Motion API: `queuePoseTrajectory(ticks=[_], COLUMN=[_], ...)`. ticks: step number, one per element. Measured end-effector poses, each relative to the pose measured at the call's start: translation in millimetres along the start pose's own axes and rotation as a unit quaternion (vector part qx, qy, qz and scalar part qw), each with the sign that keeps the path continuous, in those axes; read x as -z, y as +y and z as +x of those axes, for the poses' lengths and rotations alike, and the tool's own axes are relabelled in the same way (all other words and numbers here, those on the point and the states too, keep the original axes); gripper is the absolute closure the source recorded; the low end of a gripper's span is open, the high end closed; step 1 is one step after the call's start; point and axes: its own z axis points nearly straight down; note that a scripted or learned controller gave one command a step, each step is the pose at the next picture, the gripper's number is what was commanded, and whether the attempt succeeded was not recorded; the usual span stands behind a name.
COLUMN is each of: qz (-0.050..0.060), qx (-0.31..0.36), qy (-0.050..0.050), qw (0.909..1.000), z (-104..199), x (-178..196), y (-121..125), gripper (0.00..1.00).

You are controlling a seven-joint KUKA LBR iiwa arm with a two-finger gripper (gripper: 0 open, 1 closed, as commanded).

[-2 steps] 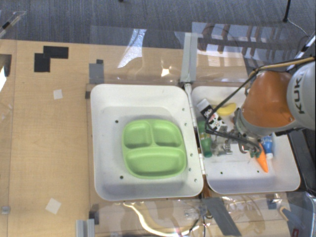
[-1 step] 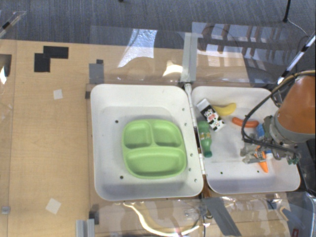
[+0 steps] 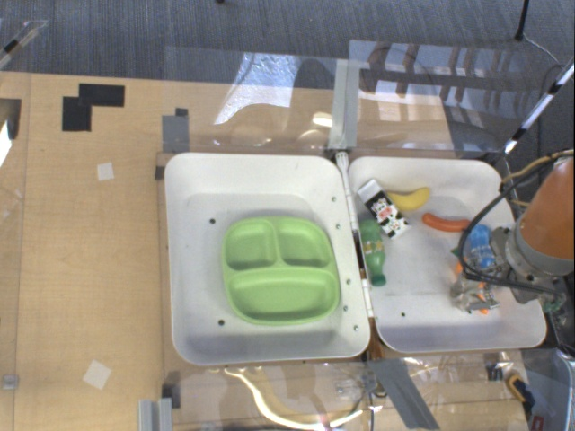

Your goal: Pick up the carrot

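Your table (image 3: 81, 268) carries two shallow white bins side by side. The left bin (image 3: 193, 330) holds a green divided plate (image 3: 280, 270) near its middle. The right bin (image 3: 422, 330) holds the smaller things. The arm (image 3: 550, 223) reaches in from the right, its orange band over that bin's right edge, and the gripper (image 3: 474, 296) sits low near the bin's right side; you cannot tell from here whether the jaws are released or clenched. A green bottle (image 3: 372, 254) lies against the bin's left wall. Just above it you see a white carton (image 3: 382, 208), touching a yellow banana (image 3: 411, 197). The carrot (image 3: 444, 224) lies just right of the banana, near the back wall, apart from the gripper.
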Motion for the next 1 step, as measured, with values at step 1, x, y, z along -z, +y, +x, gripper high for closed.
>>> queuePoseTrajectory(ticks=[1], qz=[0.003], qx=[0.002], qy=[-0.005], qw=[1.0000], z=[-4.5], x=[12.9], y=[-0.5], gripper=[1.00])
